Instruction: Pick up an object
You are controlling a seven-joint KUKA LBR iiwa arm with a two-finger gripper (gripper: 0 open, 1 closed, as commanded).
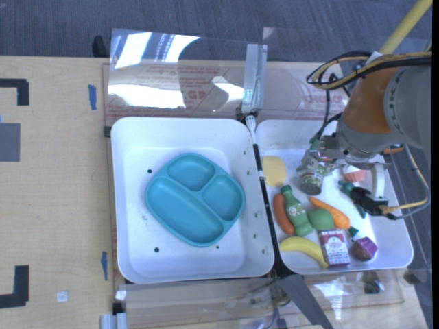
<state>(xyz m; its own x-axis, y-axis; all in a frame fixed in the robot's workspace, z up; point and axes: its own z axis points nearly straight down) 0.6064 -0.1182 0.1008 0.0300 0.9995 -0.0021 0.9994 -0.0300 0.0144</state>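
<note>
While a blue plastic three-compartment plate (pixel 195 198) lies alone in the left shallow white bin (pixel 130 139), the grey arm with its orange wrist band reaches in from the right and hangs its metal two-finger gripper (pixel 313 175) low over the right shallow white bin (pixel 401 249), where every candidate for picking is heaped. Whether the pincer is open or closed cannot be told from this angle. Just left of it sits a pale yellow rounded toy (pixel 274 170); nearer the camera, packed close, are an orange toy sausage (pixel 281 213), a small green toy bottle (pixel 294 208), a green round toy (pixel 319 218), an orange toy carrot (pixel 331 212), a yellow toy banana (pixel 304 247), a small red printed box (pixel 334 246) and a dark purple toy (pixel 363 249). Such crowding likely makes a clean grasp difficult; the descent looks aimed at the upper, less cluttered part of the bin.
</note>
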